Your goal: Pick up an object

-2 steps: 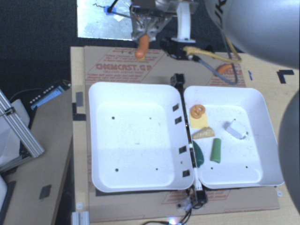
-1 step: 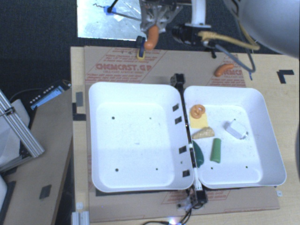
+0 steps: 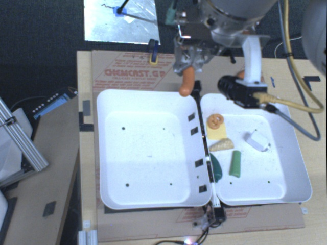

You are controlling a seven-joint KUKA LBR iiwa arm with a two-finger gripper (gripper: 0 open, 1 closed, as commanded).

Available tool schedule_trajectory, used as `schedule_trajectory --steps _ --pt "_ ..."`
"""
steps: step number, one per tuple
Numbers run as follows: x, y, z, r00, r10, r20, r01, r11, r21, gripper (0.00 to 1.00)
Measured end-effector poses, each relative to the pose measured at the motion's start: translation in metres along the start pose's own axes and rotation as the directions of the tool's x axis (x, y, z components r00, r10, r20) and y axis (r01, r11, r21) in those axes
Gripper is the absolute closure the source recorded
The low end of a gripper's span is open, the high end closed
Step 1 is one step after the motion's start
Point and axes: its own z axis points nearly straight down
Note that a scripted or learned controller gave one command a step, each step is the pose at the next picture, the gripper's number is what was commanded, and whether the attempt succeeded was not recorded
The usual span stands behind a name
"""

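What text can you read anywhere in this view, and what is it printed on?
"CHEMCAST GP" in red capitals, on the brown board under the bins, behind the left bin.
Smaller red lines above and below that word: too blurred to read.
Red print on the board's front edge, below the bins: too blurred to read.
Nothing readable on the gripper or the orange piece hanging at it.

A reflective metal sheet (image 3: pixel 122 13) is seen beyond the table's far edge, and an aluminium frame (image 3: pixel 20 142) is seen off its left edge.
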Motion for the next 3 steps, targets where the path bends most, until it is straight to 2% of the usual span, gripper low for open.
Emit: schedule_trajectory --steps 1,2,3 --pt "-0.073 0.042 0.003 1.0 0.012 0.006 -0.012 1.0 0.002 1.0" --pt "-0.013 0.057 0.078 1.0 -0.002 0.004 0.002 1.0 0.011 1.0" --pt "-0.005 0.058 0.061 1.0 0.002 0.003 -0.002 1.0 0.002 1.0"
